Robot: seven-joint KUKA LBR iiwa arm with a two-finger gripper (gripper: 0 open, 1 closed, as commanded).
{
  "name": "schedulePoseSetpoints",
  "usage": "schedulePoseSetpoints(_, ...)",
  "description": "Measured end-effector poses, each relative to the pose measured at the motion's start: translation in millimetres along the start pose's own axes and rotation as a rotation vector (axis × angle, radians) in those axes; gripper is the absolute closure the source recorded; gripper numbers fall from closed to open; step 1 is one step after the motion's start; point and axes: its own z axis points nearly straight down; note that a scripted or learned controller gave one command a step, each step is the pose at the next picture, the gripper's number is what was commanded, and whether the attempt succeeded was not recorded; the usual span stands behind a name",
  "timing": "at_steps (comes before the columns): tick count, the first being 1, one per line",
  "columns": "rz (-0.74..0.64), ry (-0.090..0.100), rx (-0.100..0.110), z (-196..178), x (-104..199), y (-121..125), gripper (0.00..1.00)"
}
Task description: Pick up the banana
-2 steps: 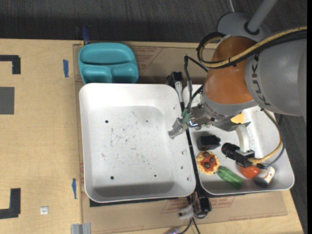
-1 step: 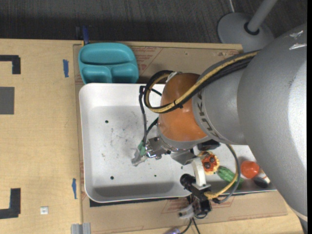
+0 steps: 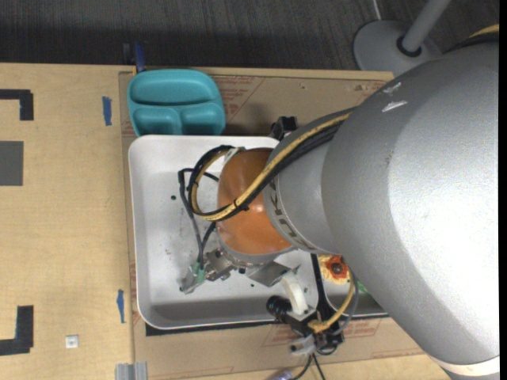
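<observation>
My arm's thick grey body reaches in from the right and covers most of the two bins. Its orange band hangs over the middle of the left white bin. Below the band, the grey base of my gripper points down at the bin's front part, low over the floor. Black and yellow cables loop beside it. The wrist hides whatever lies under it. A small orange-red thing peeks out by the arm's edge, too hidden to name.
A teal moulded tray stands just behind the left bin. Bare white bin floor shows along the left wall. The cardboard-coloured bench carries blue tape marks and black squares on its left side.
</observation>
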Motion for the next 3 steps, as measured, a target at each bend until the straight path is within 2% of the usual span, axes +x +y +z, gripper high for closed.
schedulePoseSetpoints(1, 0.446, 0.0, -0.005, -1, -15, 76, 0.0)
schedulePoseSetpoints(2, 0.359, 0.0, 0.0, -121, 7, 28, 0.0)
schedulePoseSetpoints(3, 0.409, -0.001, -0.001, -200, -76, -30, 0.0)
